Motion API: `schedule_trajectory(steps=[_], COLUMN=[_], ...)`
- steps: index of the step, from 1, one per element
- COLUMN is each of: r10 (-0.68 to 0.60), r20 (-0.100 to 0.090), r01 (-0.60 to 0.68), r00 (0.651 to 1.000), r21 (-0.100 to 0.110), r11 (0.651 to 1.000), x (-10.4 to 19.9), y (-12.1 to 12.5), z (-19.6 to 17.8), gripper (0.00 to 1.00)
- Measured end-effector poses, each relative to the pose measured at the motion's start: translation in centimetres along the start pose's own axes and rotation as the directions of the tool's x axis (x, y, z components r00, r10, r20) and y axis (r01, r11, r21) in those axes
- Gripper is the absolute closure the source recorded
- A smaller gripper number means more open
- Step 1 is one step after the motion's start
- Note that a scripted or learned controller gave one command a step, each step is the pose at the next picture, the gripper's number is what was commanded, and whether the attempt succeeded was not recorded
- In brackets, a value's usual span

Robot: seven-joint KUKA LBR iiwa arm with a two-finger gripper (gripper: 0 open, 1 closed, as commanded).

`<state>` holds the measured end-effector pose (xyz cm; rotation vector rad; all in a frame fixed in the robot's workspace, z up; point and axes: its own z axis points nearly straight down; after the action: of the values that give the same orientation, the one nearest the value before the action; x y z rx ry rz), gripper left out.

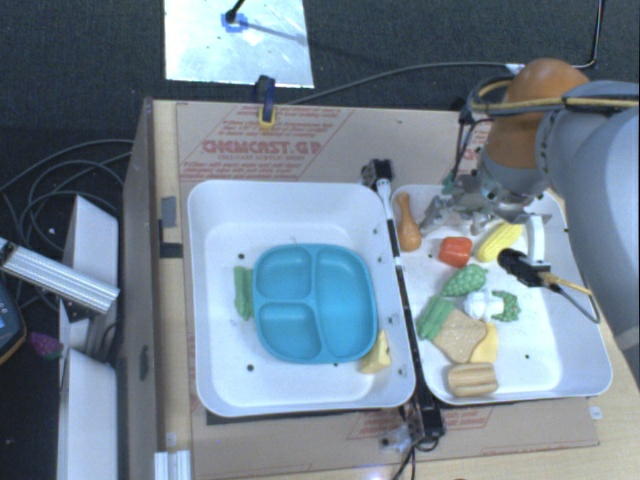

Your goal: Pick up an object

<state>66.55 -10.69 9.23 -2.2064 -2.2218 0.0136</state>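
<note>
Camera view: cardboard-topped bench, dark carpet, foil sheet; claw state unclear.

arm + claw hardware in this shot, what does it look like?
Grey rounded arm link with a glossy orange band above the wrist. A thin cable loops around the orange section. Below sits a small metallic grey claw.

Arm cut by right edge, tool blurred (grip unreadable)
</note>
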Motion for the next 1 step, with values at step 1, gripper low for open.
schedule_trajectory(steps=[1], r10=[0.014], r20=[0.019], r01=[-0.013], r00=[1.000], r21=[-0.028], r11=[1.000], x=[1.20], y=[-4.42], z=[0.21], gripper=[0.00])
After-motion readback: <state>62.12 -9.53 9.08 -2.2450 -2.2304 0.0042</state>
